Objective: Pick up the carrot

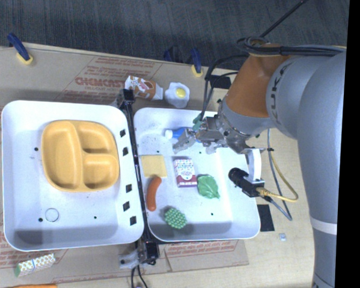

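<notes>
Glossy plastic tray (80,153); carrot (153,192) seemingly smooth.

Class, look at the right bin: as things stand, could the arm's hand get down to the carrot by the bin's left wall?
Probably yes. The carrot lies uncovered with nothing on top; the hand hovers further back in the same bin. The left wall and the yellow slice sit close, leaving tight room on those sides.

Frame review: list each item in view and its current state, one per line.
carrot: lying flat in the right bin, by its left wall, untouched
gripper: over the right bin's upper part, holding nothing visible
yellow divided plate: upright in the left bin
cheese slice: flat, just above the carrot
green leaf: lying in the right bin
red-and-white packet: lying flat
</notes>
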Robot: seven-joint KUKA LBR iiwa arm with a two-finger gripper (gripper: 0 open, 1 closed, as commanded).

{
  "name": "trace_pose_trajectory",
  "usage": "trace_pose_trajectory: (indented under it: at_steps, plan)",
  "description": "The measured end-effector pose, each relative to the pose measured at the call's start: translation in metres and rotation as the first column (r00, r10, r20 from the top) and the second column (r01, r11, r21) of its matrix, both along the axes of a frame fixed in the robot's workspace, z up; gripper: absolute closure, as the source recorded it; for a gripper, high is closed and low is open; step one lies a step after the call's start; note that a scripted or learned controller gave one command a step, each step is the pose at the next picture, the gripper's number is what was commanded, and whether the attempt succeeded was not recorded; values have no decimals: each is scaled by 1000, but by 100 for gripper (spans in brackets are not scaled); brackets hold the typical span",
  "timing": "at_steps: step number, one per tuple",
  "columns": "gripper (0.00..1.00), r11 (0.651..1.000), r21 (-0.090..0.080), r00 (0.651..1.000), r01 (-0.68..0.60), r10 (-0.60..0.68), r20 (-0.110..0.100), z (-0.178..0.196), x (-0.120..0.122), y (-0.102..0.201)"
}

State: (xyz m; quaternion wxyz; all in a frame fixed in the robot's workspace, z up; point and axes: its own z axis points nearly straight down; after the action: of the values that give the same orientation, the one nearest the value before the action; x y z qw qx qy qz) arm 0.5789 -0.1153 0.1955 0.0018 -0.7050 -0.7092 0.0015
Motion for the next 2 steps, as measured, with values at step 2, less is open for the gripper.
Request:
trace_pose_trajectory:
  at_steps: [2]
  plan:
    - [0, 991, 0, 991, 135, -135, -3, -4, -63, 91]
